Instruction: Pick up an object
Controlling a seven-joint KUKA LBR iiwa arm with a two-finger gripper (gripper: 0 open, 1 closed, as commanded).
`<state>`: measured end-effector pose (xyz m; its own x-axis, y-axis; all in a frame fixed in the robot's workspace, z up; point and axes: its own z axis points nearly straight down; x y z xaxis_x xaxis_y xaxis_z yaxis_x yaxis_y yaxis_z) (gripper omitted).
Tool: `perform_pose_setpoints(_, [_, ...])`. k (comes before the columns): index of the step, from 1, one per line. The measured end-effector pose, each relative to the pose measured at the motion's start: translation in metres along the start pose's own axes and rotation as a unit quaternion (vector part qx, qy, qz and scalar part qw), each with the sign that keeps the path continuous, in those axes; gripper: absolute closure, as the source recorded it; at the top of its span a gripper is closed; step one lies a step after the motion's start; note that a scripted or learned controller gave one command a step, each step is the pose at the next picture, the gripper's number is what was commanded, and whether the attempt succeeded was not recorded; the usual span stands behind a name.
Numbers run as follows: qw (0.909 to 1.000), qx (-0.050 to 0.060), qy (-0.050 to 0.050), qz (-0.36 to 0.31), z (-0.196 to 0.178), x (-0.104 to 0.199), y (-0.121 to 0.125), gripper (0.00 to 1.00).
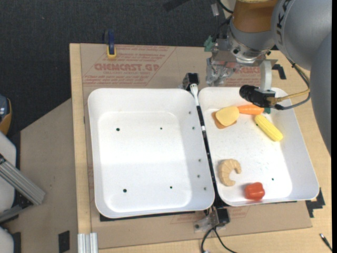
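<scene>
Nothing is picked yet: the hand [218, 74] hovers at upper right, grip state unclear, food [226, 116] untouched in the right bin [295, 157].

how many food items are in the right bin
5: a yellow wedge and carrot at the far end, corn beside them, a croissant and red pepper near the front.

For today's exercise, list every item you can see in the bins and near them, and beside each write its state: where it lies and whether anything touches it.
Gripper: above the right bin's far left corner, holding nothing visible.
Yellow wedge: lying flat, against the carrot.
Carrot: on its side.
Corn cob: on its side, slanted.
Croissant: lying flat, apart.
Red pepper: near front rim, apart.
Right bin: holds all five.
Left bin: beside right bin.
</scene>
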<state>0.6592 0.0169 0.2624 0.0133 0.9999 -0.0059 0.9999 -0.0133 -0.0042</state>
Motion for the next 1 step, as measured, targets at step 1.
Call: perform_pose_setpoints(1, [0.9999,0.001,0.004,-0.010,0.0483,0.0811,-0.0038,1.00])
